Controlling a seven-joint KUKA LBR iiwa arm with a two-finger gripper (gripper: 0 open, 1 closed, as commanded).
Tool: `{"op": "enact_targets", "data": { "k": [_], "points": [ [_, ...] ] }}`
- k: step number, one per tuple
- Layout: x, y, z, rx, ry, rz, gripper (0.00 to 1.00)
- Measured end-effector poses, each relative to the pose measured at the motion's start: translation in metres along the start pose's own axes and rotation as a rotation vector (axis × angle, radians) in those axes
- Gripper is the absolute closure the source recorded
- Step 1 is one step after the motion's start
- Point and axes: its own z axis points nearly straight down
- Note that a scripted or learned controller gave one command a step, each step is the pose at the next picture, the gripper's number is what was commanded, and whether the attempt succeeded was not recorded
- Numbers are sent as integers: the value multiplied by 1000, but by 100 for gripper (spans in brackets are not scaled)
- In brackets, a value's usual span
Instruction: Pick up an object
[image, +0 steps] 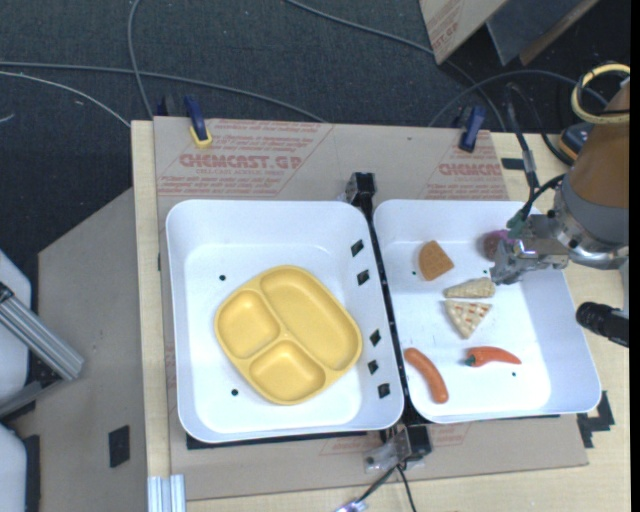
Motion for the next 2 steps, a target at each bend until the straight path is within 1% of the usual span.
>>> {"op": "enact_targets", "data": {
  "k": [1,2],
  "points": [
    [0,2,-54,1,0,0,100],
    [44,25,-31,10,4,-4,100]
  ]
}}
